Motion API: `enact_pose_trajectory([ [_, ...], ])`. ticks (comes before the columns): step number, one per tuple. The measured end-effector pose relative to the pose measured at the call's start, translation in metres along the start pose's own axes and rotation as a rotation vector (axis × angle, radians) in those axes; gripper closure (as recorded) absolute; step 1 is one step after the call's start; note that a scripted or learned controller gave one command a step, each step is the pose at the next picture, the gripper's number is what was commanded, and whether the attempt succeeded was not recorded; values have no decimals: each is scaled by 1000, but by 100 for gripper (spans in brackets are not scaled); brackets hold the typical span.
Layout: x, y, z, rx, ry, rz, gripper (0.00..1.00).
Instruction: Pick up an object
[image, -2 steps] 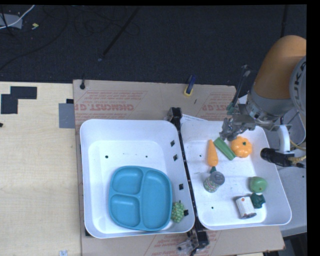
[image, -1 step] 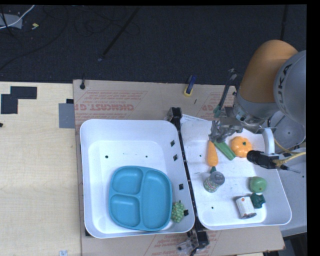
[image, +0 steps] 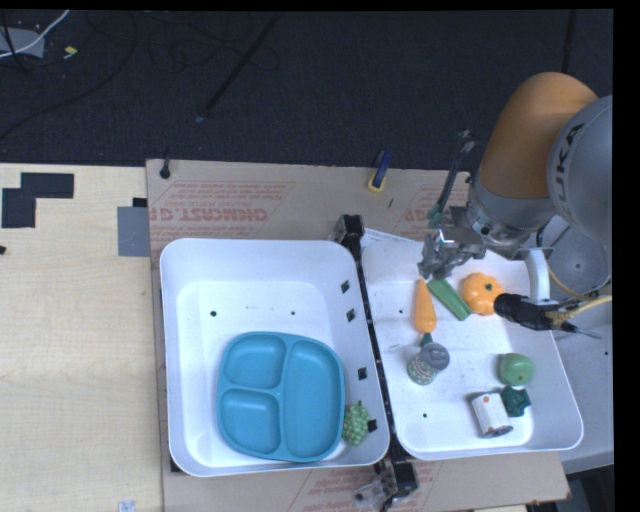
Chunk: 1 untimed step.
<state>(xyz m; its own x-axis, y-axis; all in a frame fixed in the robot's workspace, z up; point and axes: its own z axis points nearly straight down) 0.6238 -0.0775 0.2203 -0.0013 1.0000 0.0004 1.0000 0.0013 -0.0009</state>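
My gripper (image: 436, 266) hangs over the back of the right bin (image: 560, 420). Just in front of it lie an orange carrot (image: 425, 309) and a green stick-shaped piece (image: 451, 299), side by side. A small orange pumpkin-like fruit (image: 482, 293) sits to the right of them. Nearer the front are a small metal can (image: 427, 364), a green apple (image: 516, 369), a white and red can on its side (image: 489, 414) and a teal piece (image: 516, 402) beside it.
The left bin (image: 190, 300) holds a blue divided plate (image: 280, 396) and a bunch of green grapes (image: 355, 424) at its front right corner. A black divider (image: 362, 320) runs between the bins. The arm's orange band (image: 530, 130) looms over the back right.
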Motion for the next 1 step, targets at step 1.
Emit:
enact_pose_trajectory([
  [1, -2, -7, 3, 3, 0, 2, 100],
])
